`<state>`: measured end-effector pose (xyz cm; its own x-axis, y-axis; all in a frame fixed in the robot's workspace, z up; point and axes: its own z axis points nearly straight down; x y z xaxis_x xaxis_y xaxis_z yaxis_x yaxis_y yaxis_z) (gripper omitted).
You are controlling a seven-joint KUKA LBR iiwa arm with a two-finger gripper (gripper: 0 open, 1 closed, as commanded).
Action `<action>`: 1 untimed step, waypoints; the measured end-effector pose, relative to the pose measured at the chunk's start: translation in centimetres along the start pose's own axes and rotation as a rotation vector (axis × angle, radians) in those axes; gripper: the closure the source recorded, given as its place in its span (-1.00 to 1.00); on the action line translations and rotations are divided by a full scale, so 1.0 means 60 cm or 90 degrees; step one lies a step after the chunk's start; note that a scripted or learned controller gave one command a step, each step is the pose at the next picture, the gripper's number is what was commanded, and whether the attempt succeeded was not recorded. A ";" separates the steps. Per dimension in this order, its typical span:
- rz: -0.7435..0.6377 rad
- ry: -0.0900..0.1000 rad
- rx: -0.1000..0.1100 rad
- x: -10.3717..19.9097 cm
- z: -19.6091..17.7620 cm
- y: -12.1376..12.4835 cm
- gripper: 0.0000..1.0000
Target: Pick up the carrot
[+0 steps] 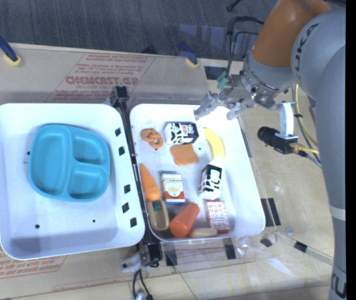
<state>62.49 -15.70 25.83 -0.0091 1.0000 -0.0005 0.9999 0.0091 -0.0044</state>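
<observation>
We see the hand [218,105] poised over the right bin's [251,186] far rim at about one o'clock, its two fingers spread open with nothing between them. The carrot [149,182] lies along that bin's left wall at nine o'clock, well apart from the hand, just beside a small juice carton [173,187]. A blue divided plate [69,162] sits in the left bin [9,186].

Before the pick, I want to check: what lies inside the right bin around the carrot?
In the right bin the carrot lies by the left wall, beside a small carton; a red sausage lies lower. What the carrot's lower end rests on is covered.
</observation>
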 end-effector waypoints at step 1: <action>0.010 0.002 0.008 0.025 0.244 -0.071 -1.00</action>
<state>58.15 -14.24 11.22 0.0070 1.0000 0.0021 0.9998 -0.0069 -0.0167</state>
